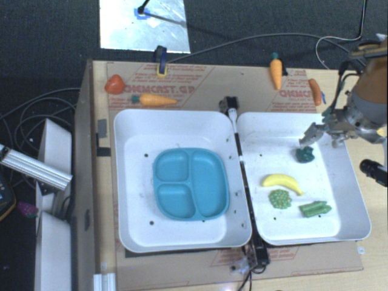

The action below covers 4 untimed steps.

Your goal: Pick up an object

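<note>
Claw (310,139) hangs over the right bin (351,180) — whether it grips anything, I cannot tell. Just below it one teal toy (305,156); further below, one banana (282,182), two green pieces (280,199).

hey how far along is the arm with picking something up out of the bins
Done: the arm has reached into the right bin, and the gripper sits just above the small teal object. In hand: nothing visibly held; the teal object looks to be resting on the bin floor. Left: grasp and lift. The banana, the green round piece and the green bean-like piece lie untouched; the blue tray sits in the left bin.
</note>
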Each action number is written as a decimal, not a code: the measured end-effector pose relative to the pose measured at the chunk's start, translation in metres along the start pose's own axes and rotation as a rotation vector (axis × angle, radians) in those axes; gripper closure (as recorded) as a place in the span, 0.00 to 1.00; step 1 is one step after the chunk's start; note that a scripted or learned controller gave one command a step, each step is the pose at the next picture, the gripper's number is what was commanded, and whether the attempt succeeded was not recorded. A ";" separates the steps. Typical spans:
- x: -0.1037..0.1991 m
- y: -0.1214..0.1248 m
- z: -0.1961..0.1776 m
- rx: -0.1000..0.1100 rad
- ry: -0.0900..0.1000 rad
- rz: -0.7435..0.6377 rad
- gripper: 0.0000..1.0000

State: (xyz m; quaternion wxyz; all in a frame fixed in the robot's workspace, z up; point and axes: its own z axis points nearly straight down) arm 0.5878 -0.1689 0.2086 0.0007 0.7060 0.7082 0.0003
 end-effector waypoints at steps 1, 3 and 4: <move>-0.012 0.021 0.044 0.001 0.000 0.001 0.00; -0.033 0.036 0.111 -0.005 -0.002 0.000 1.00; 0.037 -0.005 0.022 -0.003 0.001 -0.002 1.00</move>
